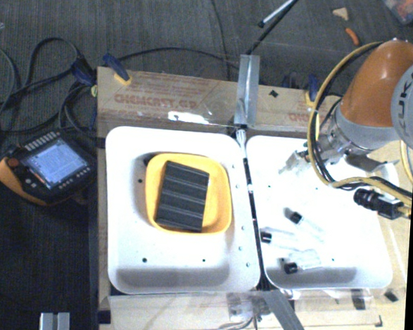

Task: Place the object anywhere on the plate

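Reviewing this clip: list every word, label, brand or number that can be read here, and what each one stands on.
"KU": dark letters on the arm, cut off at the picture's edge.
Red stencilled lettering on the wooden board behind the bins: too blurred to read with confidence.
Handheld pendant left of the bench: lit screen and keys, text too small to read.
Yellow plate and dark ribbed object: no text visible.

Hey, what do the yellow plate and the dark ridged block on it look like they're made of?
Yellow plate: likely plastic, with a smooth uniform colour and a soft sheen on its rounded rim. Dark ridged block: matte charcoal with moulded parallel ridges and no glare, so perhaps rubber, foam or plastic; the look leaves it open.
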### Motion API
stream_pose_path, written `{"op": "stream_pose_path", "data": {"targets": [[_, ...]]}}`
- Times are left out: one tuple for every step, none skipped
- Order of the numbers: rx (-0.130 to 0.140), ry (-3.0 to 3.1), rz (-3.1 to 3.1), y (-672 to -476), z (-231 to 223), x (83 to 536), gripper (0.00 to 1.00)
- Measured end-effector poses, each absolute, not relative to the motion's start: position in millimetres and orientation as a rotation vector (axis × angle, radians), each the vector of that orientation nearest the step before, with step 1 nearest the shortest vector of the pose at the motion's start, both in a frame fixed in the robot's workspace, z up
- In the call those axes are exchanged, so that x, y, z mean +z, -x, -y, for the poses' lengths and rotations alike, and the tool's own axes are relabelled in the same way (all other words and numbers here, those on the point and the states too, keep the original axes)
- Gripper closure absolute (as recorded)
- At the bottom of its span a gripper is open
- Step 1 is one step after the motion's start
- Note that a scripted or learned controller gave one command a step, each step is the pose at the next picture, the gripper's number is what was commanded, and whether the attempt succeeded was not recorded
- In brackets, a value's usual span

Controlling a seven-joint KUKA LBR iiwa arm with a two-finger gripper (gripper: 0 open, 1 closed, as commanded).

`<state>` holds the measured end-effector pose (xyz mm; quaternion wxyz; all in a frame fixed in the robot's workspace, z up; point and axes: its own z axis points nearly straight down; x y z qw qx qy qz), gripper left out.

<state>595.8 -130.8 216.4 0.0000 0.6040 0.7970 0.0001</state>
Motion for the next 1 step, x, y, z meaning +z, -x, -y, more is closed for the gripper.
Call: {"op": "stream_pose_path", "data": {"targets": [[0.0, -1.897, -2.504, -595.8, 130.9, 216.5, 0.0]]}}
